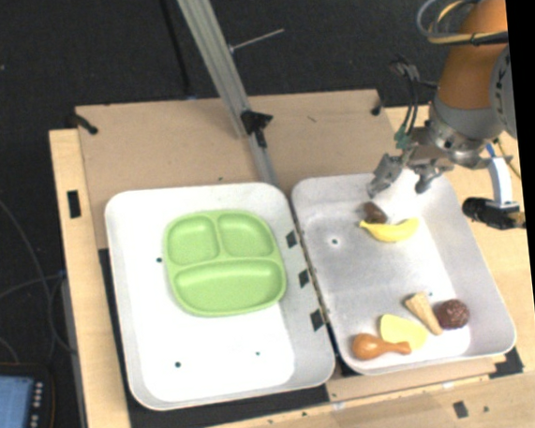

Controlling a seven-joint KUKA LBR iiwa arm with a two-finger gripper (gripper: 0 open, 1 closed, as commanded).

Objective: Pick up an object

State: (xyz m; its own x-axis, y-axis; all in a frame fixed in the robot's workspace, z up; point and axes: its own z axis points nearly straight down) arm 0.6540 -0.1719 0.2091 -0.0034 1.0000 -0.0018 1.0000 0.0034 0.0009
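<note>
Arm (pixel 466 76) reaches in from right, tool (pixel 398 184) low over banana (pixel 391 230), fingers apparently spread, gripping nothing

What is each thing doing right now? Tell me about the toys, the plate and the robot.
Gripper: over the right bin, above the banana.
Banana: lying flat in the right bin.
Green plate: flat in the left bin.
Ice cream cone: lying on its side.
Drumstick: lying near the front edge.
</note>
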